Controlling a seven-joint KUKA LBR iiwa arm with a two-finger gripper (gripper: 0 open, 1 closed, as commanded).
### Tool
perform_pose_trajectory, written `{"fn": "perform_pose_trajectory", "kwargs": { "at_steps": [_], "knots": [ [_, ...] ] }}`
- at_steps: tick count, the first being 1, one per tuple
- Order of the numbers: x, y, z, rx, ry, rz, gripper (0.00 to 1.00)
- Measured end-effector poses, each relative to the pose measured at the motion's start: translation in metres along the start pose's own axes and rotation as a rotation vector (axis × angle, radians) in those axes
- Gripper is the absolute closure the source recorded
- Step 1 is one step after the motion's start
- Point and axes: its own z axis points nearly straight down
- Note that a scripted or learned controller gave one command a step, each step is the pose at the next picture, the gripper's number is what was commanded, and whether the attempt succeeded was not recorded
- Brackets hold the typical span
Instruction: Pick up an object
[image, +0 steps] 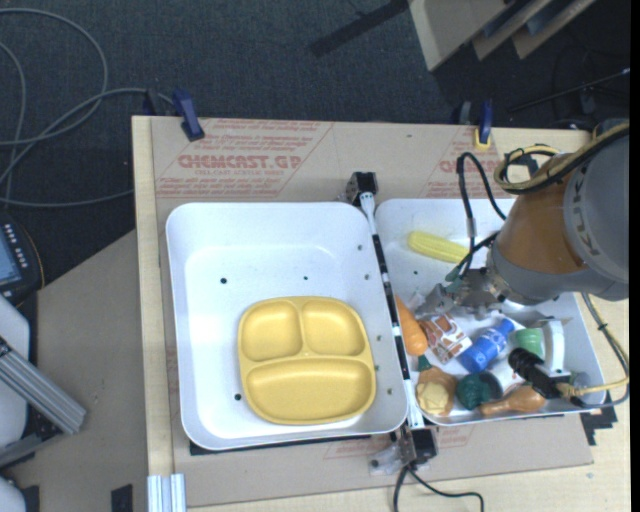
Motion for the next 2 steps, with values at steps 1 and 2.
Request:
{"fn": "perform_pose_trajectory", "kwargs": {
  "at_steps": [1,2],
  "knots": [
    [0.0064,0.0064,-0.0145,-0.017,0.007,-0.005,1.0],
    [0.0061,0.0058,-0.0133,-0.015,0.007,-0.004,0.0]
  ]
}}
